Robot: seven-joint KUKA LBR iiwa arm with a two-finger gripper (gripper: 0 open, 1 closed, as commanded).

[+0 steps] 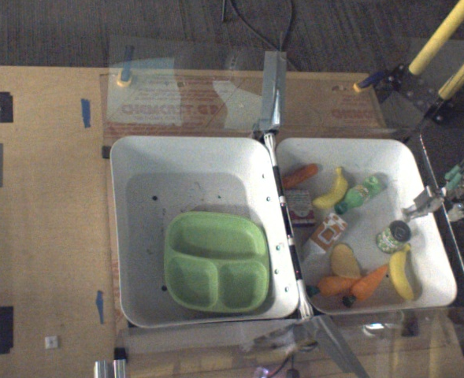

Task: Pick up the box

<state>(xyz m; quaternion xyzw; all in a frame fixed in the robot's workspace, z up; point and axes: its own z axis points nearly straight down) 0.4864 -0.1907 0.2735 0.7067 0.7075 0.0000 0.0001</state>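
Observation:
The box (328, 231) is a small brown and white carton lying tilted near the middle of the right bin (421, 160). A smaller reddish packet (298, 204) lies against that bin's left wall, just up and left of the box. My gripper (430, 203) reaches in over the right bin's right rim as a small metallic shape with teal parts. It hangs well to the right of the box and just above a round can (395, 235). Nothing shows in its grasp.
Around the box lie a carrot (299, 175), a banana (333, 190), a green bottle (359, 194), a yellow slice (344, 260), two more carrots (354, 284) and a second banana (402, 273). The left bin (137, 179) holds a green divided tray (216, 262).

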